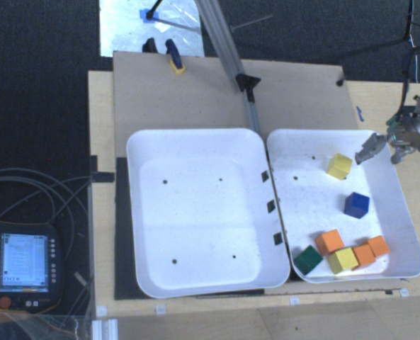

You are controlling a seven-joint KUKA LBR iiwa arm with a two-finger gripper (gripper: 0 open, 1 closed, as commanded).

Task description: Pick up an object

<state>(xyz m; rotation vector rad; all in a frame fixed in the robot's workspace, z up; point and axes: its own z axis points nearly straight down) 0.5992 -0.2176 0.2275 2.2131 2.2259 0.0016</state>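
Observation:
Several small blocks lie in the right bin [305, 190]. A yellow block [339, 166] sits near its far side and a blue block [356, 205] lies in the middle right. Along the near edge are a green block [307, 259], an orange block [329, 241], a second yellow block [343, 259] and two more orange blocks [363, 253] [378, 245]. My gripper [383, 152] hangs above the bin's far right corner, just right of the first yellow block. Its fingers are spread open with nothing between them.
The left bin [135, 190] stands beside the right one, with black clips along the shared edge. A grey pole [224, 41] slants over the brown board behind the bins. A teach pendant [22, 264] and cables lie at the far left.

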